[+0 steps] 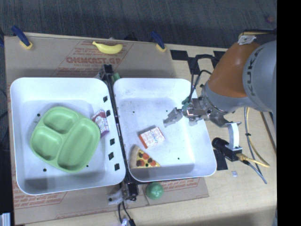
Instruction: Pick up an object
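The jaws (173, 117) hang over the right bin (200, 126), apparently apart and holding nothing; the small red-and-white box (152, 137) lies toward seven o'clock of them, the pizza slice (143, 158) just beyond; best to centre over the box, then descend squarely.

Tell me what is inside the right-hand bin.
The right bin holds a small orange-and-white packet and a toy pizza slice near its front wall. The gripper reaches in over its right side. The arm covers the bin's far right corner.
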`<state>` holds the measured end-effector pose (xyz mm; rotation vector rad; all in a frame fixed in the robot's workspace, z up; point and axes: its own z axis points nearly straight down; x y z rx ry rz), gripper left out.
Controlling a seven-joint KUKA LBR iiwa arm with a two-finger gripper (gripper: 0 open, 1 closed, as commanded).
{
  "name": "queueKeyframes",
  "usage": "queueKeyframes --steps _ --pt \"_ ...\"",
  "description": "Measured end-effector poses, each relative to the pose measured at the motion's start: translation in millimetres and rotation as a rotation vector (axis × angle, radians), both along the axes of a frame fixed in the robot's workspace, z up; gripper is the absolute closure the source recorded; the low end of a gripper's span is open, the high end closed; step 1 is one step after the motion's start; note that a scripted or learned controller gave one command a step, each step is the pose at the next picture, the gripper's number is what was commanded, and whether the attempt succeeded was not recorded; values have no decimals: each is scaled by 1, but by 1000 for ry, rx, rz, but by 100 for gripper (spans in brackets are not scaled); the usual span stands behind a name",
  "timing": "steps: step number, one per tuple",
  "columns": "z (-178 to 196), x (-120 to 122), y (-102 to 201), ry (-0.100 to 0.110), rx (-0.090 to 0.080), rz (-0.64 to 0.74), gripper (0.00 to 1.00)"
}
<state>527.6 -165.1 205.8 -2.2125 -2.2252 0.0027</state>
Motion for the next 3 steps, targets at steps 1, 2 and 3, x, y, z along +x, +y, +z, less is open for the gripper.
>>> queueKeyframes --steps 1,2,3 --pt "-78 13 -46 2 -1 1 0" --pt "-114 -31 -32 -1 -1 2 0" --pt "-114 60 -45 -3 0 -1 0"
